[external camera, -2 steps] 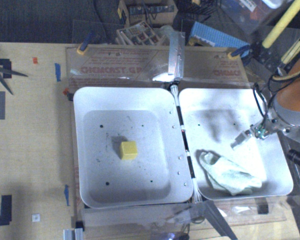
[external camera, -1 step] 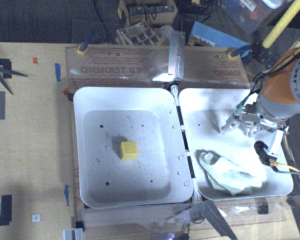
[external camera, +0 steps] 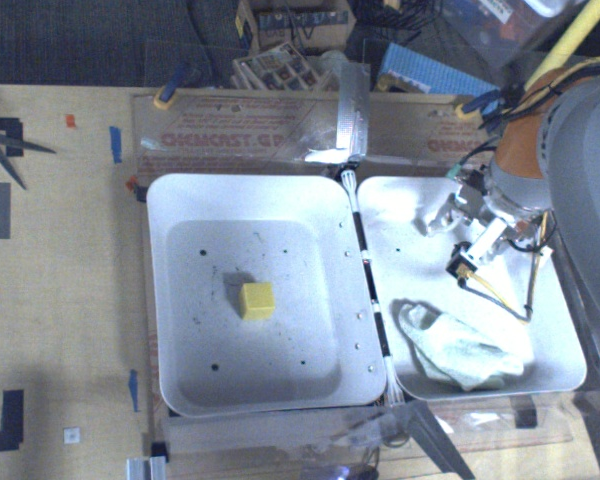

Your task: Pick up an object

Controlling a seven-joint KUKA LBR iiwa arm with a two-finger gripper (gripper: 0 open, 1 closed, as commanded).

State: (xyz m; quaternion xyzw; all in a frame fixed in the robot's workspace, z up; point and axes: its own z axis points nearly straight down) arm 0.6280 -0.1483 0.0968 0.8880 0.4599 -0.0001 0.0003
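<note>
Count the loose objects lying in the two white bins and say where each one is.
2. A yellow block lies mid-floor in the left bin; a crumpled white cloth lies at the right bin's near edge. The cloth may hide something.

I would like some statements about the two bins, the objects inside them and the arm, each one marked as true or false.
1. The yellow block lies in the left bin. True.
2. The white crumpled cloth lies in the same bin as the yellow block. False: it lies in the right bin, near its front edge.
3. The gripper is over the right bin. True.
4. The gripper is touching the yellow block. False: the block sits apart from it, in the other bin.
5. The yellow block rests against the wall of its bin. False: it sits near the middle of the floor.
</note>
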